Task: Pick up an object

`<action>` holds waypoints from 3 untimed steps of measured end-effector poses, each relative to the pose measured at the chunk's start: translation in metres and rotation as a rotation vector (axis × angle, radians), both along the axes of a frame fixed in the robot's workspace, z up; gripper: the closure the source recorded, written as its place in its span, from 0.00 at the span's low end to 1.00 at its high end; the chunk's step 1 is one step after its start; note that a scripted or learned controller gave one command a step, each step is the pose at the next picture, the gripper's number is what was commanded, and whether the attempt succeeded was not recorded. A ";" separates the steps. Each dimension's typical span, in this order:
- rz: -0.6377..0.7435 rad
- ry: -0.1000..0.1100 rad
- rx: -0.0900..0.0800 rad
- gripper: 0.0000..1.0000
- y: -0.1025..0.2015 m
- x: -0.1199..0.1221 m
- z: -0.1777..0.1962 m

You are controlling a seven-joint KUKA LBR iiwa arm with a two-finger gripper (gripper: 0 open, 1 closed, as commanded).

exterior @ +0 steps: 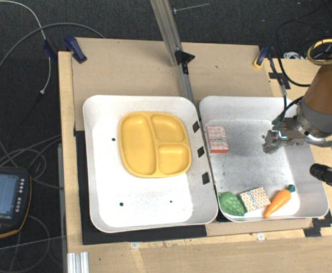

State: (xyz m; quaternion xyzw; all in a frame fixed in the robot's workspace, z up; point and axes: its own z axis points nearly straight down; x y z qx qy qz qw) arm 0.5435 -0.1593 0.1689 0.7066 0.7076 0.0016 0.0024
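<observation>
Orange carrot (278, 202) lies below gripper (270, 143), well apart.

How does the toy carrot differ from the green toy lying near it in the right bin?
The carrot is orange, long and tapered, lying at a slant; the green toy is rounded and lumpy. The carrot sits right of the checkered packet, the green toy left. Both lie along the right bin's near edge.

Arm (324, 95) over right bin (251, 152), perhaps clear of carrot (277, 202)

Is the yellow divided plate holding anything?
Empty. All three compartments of the yellow plate show bare yellow; it sits alone in the left bin.
</observation>
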 end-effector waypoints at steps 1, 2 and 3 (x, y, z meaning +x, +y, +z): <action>0.000 -0.003 -0.001 1.00 0.001 -0.005 0.062; 0.001 -0.002 -0.001 1.00 0.001 -0.003 0.116; 0.006 0.006 0.004 1.00 0.054 -0.002 0.118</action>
